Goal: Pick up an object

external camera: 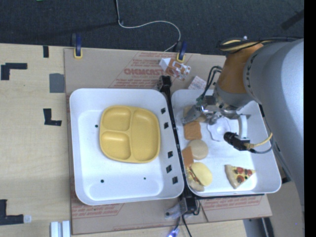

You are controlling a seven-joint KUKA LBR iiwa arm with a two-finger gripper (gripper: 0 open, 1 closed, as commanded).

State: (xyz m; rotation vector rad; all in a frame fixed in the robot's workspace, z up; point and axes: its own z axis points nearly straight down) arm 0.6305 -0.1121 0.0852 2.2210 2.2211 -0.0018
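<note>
Writing: red print is seen on the cardboard sheet point(143, 70), too blurred to be read.
Pizza slice point(239, 175): laid in the right bin point(266, 181), near corner, tip toward the burger point(199, 175).
End effector point(206, 113): lowered beside the toast square point(192, 130); finger state cannot be told.

A robotics laboratory test bench. A grey KUKA arm point(276, 78) with an orange band reaches over two white bins point(79, 147) set on a cardboard sheet point(123, 65) held by clamps point(77, 47), with black tape marks point(12, 69) on the wooden benchtop and a loose white cable point(148, 24) trailing across dark carpet. The bins hold toy food and a yellow divided plate point(130, 134), props rather than real kitchenware
</note>
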